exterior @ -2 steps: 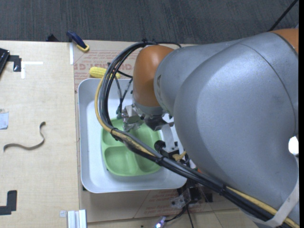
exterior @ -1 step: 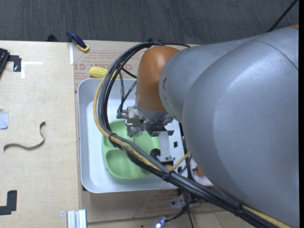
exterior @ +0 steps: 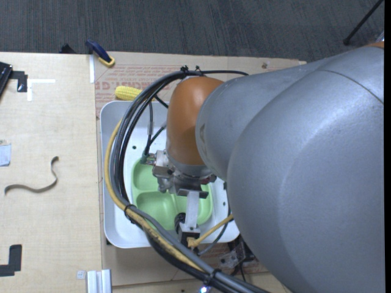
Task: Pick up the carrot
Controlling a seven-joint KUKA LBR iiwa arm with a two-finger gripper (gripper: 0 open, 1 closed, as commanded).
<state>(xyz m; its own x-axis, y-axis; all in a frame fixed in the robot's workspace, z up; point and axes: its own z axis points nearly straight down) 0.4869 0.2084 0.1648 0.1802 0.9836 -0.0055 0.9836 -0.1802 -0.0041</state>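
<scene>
My gripper (exterior: 183,189) hangs low inside the white bin (exterior: 116,224), just under the orange band of the wrist. It is right above a light green divided dish (exterior: 146,191) that lies in the bin. The big grey arm and its cable bundle cover most of the bin's right side and what lies there.
A yellow corn cob (exterior: 127,93) lies just behind the bin's far rim. A blue and yellow clamp (exterior: 101,52) sits at the bench's back edge. On the pale board to the left lies a thin grey curved strip (exterior: 33,185), with small black brackets (exterior: 12,258) near the edges.
</scene>
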